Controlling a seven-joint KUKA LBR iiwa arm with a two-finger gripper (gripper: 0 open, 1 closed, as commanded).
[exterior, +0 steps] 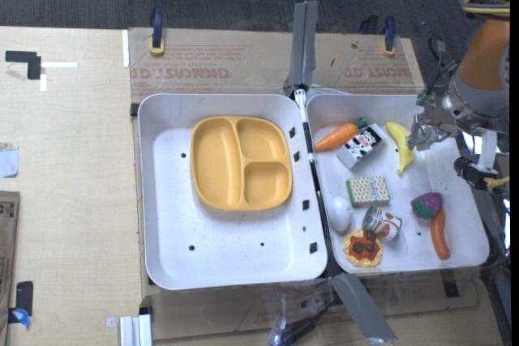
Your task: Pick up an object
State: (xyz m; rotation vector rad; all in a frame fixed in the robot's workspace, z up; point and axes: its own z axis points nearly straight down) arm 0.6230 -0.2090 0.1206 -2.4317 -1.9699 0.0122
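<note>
Pincer (pixel 423 134) over right bin (pixel 470 255), beside banana (pixel 399 143)

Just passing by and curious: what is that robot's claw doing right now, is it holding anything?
Gripper: above the right bin, beside the banana; whether it is open, closed or holding anything cannot be told.

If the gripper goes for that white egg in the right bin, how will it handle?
The egg looks smooth and rounded, so it may slip from the fingers. It probably rolls if nudged, though the bin wall and the sponge beside it might stop it.
</note>
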